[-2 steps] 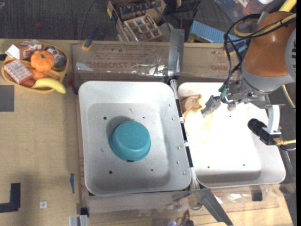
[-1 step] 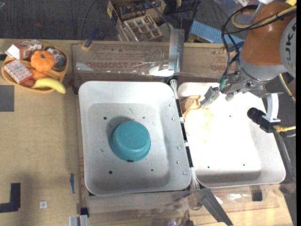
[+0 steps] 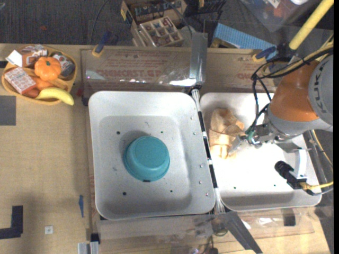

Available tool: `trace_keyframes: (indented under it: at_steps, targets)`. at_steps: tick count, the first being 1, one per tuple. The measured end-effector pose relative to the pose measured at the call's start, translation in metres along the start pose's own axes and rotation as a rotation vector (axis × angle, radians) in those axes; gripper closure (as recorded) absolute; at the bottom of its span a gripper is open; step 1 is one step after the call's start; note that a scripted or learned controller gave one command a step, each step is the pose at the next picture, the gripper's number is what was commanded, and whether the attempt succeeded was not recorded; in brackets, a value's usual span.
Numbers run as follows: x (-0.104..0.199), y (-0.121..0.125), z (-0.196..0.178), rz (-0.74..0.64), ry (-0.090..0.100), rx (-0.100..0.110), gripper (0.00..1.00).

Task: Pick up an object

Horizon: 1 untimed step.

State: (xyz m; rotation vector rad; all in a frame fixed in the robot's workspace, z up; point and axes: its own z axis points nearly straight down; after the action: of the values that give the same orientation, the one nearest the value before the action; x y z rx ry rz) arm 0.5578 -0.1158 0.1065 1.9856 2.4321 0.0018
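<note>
A: Eyes on the pale tan lump [image 3: 223, 133] in the right bin [image 3: 265, 192], hard against its left wall. Crumpled, soft-looking, maybe cloth or a plush, hard to say.

B: And the gripper [image 3: 244, 139] is right at its edge. Fingers too small and dark to read, I can't tell their state. Nothing lifted, so I'd judge the pick not yet done.

A: Over left, a smooth teal bowl [image 3: 148, 158] sits upside down in the left bin [image 3: 106, 110], untouched. Glossy white plastic, both bins.

Wooden bench [image 3: 42, 157], dark floor [image 3: 47, 9] behind
</note>
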Motion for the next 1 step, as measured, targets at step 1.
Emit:
trace_keyframes:
  at_steps: [1]
  targets:
    - [-0.0008, 0.0578, 0.0118, -0.081, -0.006, -0.014, 0.0]
